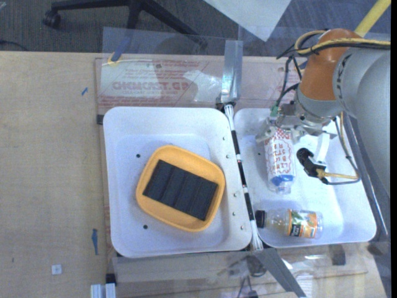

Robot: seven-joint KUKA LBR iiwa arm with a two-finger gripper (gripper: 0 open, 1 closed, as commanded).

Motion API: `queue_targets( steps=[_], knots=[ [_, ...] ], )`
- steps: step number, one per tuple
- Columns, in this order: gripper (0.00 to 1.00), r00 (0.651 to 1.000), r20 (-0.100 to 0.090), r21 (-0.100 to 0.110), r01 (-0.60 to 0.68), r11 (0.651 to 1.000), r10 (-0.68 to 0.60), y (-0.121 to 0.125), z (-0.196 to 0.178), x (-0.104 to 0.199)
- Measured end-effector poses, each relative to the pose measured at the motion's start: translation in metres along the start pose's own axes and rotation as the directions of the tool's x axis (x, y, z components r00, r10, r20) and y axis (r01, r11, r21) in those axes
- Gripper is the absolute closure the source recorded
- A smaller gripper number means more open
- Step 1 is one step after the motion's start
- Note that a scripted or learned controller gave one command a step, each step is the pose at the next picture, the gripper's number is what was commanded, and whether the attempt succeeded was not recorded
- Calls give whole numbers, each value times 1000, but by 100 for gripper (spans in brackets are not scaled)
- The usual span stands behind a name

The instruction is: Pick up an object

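Gripper [280, 124] low in the right bin [356, 225], just above the clear bottle [279, 157]; finger state cannot be told; juice bottle [291, 222] farther below; nothing visibly lifted yet.

Red-patterned water bottle [280, 159] and juice bottle [293, 222] in right bin [353, 225]; yellow tray [180, 187] in left bin [124, 166].
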State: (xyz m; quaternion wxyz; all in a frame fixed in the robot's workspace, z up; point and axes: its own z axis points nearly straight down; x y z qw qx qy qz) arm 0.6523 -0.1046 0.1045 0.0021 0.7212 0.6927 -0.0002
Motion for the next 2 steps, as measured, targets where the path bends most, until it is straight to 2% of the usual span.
queue_targets(
  steps=[1,2],
  knots=[
    [100,1000,2,-2,1,1000,-1,1,-10,0],
    [100,999,-2,1,47,999,-47,16,-114,-17]
  ],
)
